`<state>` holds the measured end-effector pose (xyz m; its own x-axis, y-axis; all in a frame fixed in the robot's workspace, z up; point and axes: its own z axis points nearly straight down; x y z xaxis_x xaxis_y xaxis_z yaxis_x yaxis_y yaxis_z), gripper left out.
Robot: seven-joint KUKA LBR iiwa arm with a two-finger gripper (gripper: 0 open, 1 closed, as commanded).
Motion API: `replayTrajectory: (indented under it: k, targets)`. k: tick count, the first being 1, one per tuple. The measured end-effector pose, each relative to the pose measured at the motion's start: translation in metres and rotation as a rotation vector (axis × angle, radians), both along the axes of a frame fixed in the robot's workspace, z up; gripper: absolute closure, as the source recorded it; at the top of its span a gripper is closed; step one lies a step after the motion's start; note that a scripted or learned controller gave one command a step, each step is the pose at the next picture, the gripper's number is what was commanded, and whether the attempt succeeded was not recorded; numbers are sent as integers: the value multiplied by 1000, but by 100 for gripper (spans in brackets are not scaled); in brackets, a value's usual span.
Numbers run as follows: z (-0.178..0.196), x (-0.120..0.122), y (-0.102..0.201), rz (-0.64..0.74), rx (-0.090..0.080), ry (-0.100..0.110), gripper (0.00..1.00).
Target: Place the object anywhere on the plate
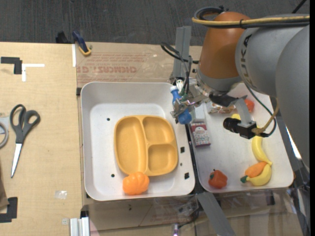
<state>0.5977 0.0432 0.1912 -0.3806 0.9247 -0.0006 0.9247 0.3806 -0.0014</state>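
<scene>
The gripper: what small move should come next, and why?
Probably a short shift left until it is over the plate. The gripper hangs at the bins' divider, just right of the plate, with a blue object at its tip.

Wooden bench (39, 171), dark carpet floor (98, 9), scissors (20, 132) lying left.

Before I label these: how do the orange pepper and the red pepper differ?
The orange pepper lies in the left bin, touching the yellow plate; the red pepper lies in the right bin, apart from it. The orange pepper looks bigger than the red pepper. Both look like toy food.
</scene>
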Motion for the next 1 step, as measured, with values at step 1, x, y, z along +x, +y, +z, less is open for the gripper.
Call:
replayTrajectory:
  k: [1]
  targets:
    - [0, -80, 57, 22, -1, 1, 100]
